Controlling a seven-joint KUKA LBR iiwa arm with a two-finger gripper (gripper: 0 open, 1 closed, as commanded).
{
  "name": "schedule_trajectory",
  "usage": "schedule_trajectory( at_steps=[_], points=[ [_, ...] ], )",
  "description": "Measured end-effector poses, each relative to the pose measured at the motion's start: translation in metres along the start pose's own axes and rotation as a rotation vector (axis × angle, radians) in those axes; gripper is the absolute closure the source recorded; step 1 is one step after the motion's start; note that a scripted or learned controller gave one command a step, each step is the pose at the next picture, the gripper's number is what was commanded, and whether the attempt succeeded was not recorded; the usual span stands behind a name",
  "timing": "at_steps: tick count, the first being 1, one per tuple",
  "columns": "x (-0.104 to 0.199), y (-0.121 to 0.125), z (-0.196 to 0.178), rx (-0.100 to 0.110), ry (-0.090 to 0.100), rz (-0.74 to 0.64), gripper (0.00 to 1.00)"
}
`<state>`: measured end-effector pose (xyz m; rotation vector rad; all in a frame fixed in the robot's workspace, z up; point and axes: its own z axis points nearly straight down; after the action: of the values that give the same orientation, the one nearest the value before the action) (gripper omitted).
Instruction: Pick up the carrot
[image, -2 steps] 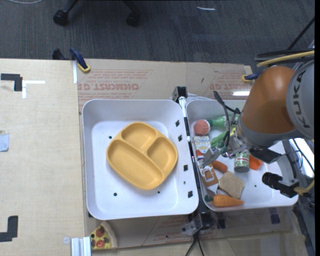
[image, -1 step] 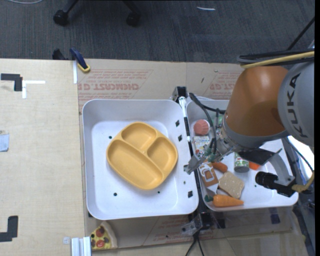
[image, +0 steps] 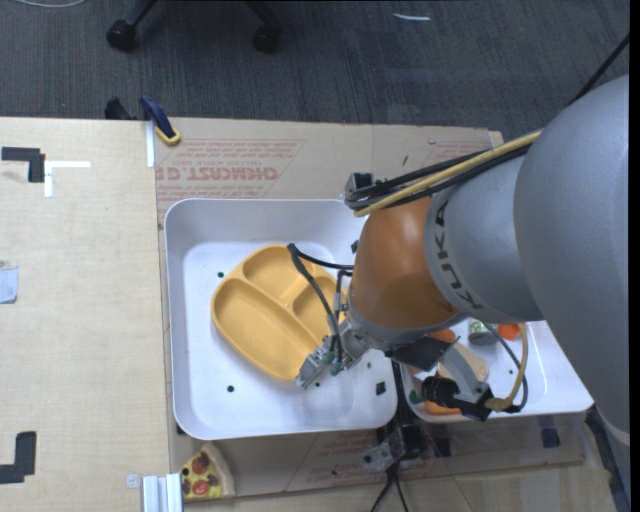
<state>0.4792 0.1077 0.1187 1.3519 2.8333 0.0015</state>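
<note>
Camera view: the gripper hangs low by the yellow plate in the left bin; I cannot tell how wide it is. An orange bit, likely the carrot, lies in the right bin under the arm. It looks small, light, hard and smooth, so hold it across the middle.

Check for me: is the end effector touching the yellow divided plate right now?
Cannot tell. In the camera view the end effector overlaps the yellow divided plate's lower right rim, but the slanted view shows neither contact nor gap.

right bin: mostly hidden behind the arm
carrot: only an orange sliver shows
gripper: too small to tell its grip
arm: cut off at right edge
</note>
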Motion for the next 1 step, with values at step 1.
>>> schedule_trajectory(
  at_steps=[1],
  points=[
    [-0.0035,0.0010,-0.0100,-0.003,-0.004,0.007,1.00]
  ],
)
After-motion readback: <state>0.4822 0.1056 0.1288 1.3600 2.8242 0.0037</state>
